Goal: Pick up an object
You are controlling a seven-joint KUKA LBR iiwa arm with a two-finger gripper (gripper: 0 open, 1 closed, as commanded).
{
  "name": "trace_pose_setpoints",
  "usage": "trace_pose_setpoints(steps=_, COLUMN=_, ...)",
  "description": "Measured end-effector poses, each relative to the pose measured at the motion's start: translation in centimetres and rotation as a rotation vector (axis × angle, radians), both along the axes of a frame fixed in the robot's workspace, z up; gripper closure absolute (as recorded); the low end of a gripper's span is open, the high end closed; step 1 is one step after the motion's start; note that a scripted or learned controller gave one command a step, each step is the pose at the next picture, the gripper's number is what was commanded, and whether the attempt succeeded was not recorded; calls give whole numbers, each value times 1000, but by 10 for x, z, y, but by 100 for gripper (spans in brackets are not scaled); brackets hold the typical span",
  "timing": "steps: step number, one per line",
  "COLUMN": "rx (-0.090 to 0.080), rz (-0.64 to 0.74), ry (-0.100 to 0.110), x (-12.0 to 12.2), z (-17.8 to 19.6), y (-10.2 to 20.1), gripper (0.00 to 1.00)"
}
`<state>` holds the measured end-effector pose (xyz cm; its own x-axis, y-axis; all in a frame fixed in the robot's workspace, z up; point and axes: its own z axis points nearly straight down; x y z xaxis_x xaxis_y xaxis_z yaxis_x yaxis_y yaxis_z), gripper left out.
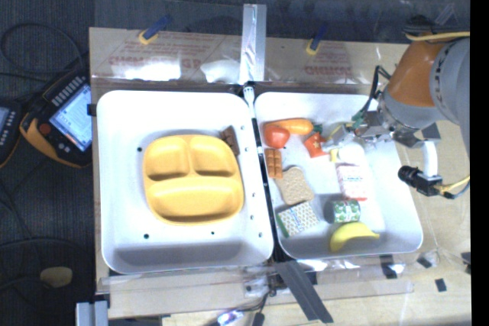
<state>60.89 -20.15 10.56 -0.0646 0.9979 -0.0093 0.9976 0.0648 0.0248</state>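
Your likeliest target is the white bottle (352,173), lying on its side with a red-lettered label up, in the right half of the right bin (405,187); the gripper (361,126) sits just above its cap end, near the bin's upper right, and you cannot tell from this slanted view whether it is parted or closed, nor is anything seen held in it. The risk from here is a miss or a roll: the bottle is round and lying flat, so a closing pinch off its centre line could squirt it sideways. A small red piece (314,143) and a green bit (333,131) lie right beside the tool and could be caught instead. Further out, a carrot (294,126) and tomato (276,137) crowd the upper left of that bin, a slice of bread (295,185) and a green patterned packet (298,218) sit lower, with a green can (346,210) touching a banana (353,235) near the bottom. The left bin (114,187) carries a yellow divided tray (192,178), well apart.
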Motion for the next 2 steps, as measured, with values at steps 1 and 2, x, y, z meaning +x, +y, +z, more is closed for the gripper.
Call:
trace_pose_setpoints(steps=1, rx=4, rz=-45, ry=4, x=38, z=-7, y=-4, gripper=0)
trace_pose_setpoints(steps=2, rx=-6, rz=16, ry=5, x=44, z=-7, y=-2, gripper=0)
